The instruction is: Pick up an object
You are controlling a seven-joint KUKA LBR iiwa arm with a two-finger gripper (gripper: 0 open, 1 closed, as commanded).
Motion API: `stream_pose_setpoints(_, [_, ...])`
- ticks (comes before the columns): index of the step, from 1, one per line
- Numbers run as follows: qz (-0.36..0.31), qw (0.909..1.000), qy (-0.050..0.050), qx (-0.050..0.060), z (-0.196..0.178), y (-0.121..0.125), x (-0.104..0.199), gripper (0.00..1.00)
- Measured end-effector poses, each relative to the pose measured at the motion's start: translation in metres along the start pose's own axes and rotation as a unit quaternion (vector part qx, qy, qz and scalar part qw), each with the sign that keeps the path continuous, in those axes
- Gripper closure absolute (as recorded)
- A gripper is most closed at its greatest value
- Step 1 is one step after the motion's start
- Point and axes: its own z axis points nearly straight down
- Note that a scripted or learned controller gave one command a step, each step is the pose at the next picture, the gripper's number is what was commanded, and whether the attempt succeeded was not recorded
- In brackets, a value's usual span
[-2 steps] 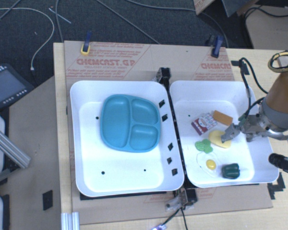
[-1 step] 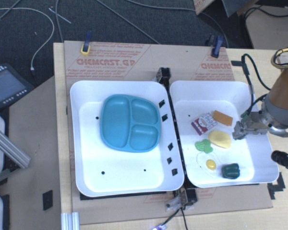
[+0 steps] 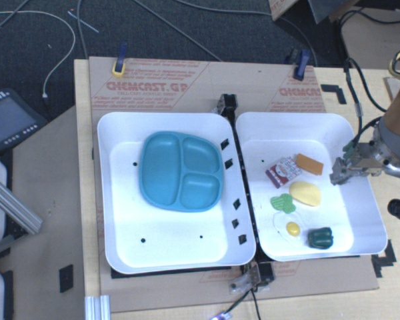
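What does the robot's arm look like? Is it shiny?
The arm is a chunky, rounded grey tube, more dull than shiny. Its gripper is a small dark grey metal block with stubby parts. Black cables loop nearby.

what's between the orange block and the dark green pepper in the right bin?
The yellow lemon-like piece lies between the orange block and the green pepper in the camera view, apart from both.
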Motion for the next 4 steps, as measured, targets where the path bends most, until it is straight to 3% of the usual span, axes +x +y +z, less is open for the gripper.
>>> stream_pose_setpoints(1, [0.0, 1.0, 0.0, -0.001, -0.053, 0.002, 0.0, 1.0])
stream_pose_setpoints(4, [-0.003, 1.0, 0.002, 0.004, -0.037, 0.014, 0.168, 1.0])
